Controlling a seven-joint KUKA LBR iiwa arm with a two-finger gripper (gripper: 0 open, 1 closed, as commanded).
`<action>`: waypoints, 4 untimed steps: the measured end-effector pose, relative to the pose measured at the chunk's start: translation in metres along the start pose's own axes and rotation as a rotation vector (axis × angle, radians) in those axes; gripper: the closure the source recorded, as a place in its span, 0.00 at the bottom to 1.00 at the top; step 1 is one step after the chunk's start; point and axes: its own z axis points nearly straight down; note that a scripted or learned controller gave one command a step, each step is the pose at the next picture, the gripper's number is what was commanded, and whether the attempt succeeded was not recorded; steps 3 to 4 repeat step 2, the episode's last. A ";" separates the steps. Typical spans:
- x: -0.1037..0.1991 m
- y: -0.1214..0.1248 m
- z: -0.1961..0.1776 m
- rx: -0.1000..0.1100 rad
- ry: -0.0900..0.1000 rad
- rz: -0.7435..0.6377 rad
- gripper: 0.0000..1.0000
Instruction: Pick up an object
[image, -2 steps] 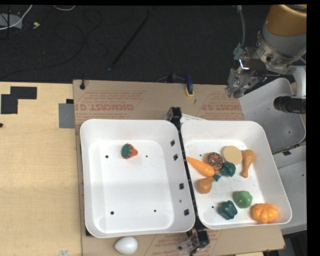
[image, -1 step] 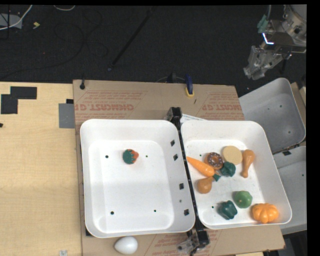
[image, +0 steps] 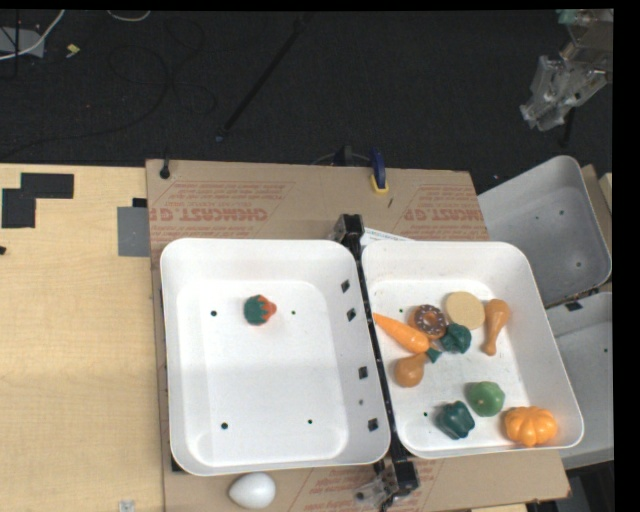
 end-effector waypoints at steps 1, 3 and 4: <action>-0.054 -0.019 0.004 0.008 0.001 0.004 1.00; -0.103 -0.040 0.004 0.008 0.001 0.003 1.00; -0.103 -0.040 0.004 0.008 0.001 0.003 1.00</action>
